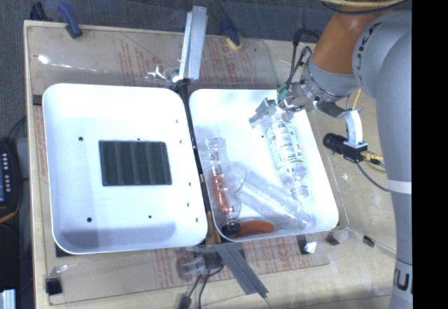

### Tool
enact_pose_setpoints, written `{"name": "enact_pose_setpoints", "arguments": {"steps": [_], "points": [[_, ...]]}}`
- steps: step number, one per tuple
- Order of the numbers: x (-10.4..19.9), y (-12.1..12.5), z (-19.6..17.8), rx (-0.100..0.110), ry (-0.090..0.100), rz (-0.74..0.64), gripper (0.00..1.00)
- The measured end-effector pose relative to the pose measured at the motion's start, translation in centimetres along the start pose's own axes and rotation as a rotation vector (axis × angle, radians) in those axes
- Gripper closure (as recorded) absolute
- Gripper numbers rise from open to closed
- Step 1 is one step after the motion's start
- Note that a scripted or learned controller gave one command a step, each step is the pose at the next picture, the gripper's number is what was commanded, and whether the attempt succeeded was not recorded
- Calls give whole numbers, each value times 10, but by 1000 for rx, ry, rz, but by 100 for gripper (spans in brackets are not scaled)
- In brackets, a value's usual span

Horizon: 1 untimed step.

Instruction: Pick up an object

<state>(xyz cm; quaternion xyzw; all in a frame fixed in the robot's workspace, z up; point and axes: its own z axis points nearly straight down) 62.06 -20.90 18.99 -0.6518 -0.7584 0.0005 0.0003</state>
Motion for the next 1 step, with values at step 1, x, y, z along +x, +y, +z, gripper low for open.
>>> {"name": "enact_pose_setpoints", "arguments": {"steps": [1], "points": [[1,-3,3,2,1,-9,0]]}}
